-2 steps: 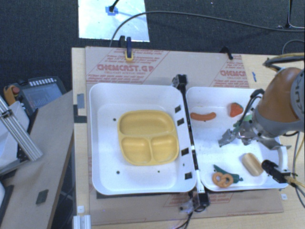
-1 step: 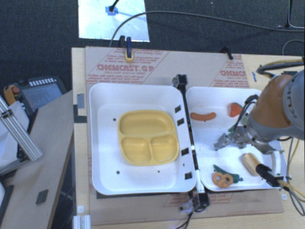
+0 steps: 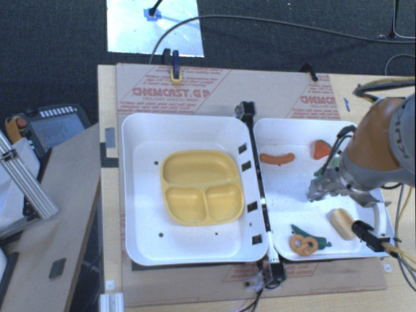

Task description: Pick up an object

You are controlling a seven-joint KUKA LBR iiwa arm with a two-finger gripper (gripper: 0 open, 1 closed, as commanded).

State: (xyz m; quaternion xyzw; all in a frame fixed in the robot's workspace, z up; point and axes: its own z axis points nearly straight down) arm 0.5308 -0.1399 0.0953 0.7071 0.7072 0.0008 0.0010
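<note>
The right bin (image 3: 286, 194) holds several small things. An orange sausage (image 3: 277, 157) lies near its far left. An orange-red chunk (image 3: 321, 149) sits at the far side, just behind the arm. A tan bread-like piece (image 3: 340, 222) lies toward the near right. A brown pretzel (image 3: 303, 244) rests at the near edge, touching a dark green piece (image 3: 311, 234). My gripper (image 3: 319, 191) hangs low over the middle of this bin, between the chunk and the tan piece, over bare white floor.
The left bin (image 3: 140, 174) carries a yellow three-compartment plate (image 3: 200, 186). A black divider (image 3: 255, 181) with clips runs between the two bins. The grey and orange arm (image 3: 383, 142) covers the right bin's far right corner.
</note>
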